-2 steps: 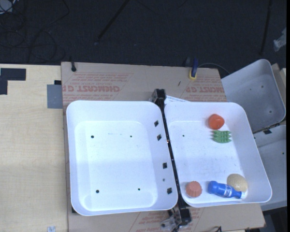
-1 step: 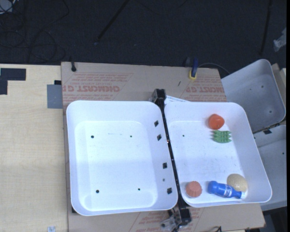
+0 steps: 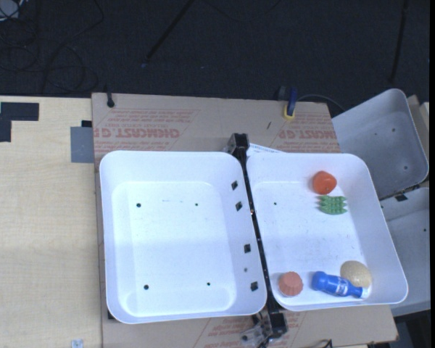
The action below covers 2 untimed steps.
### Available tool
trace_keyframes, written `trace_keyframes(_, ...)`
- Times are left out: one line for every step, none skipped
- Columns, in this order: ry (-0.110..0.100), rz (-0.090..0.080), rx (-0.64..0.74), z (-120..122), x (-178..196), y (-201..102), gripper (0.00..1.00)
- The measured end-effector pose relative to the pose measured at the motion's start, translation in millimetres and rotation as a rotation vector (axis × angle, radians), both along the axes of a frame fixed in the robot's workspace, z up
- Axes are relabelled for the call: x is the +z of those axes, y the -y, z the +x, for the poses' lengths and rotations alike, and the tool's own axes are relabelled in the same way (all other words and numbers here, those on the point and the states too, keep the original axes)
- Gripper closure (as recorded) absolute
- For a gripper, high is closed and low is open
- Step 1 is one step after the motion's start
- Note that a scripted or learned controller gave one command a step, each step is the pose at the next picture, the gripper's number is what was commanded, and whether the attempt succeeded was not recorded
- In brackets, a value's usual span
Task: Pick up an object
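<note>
Right bin [image 3: 377,216] holding orange ball [image 3: 323,182], green toy [image 3: 332,205], pink ball [image 3: 291,283], blue bottle [image 3: 336,285], beige ball [image 3: 356,272], gripper state cannot be told

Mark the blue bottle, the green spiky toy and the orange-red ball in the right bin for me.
blue bottle [image 3: 336,285], camera view, middle of its body.
green spiky toy [image 3: 333,205], camera view, its centre.
orange-red ball [image 3: 323,182], camera view, top of its round surface.

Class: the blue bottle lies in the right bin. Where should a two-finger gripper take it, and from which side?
Grip the blue bottle across its narrow body, near the middle, coming straight down from above. It lies on its side along the right bin's near wall, with a tan ball touching one end, so mid-body probably leaves the fingers most room.
</note>
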State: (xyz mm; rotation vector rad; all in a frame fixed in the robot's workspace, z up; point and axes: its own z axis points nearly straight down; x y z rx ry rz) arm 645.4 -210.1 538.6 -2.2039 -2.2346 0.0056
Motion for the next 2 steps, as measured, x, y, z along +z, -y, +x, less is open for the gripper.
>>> trace_keyframes(-0.007, 0.003, -0.016, -2, -93, 3, 1.0)
trace_keyframes(-0.005, 0.003, -0.013, -2, -163, -9, 1.0)
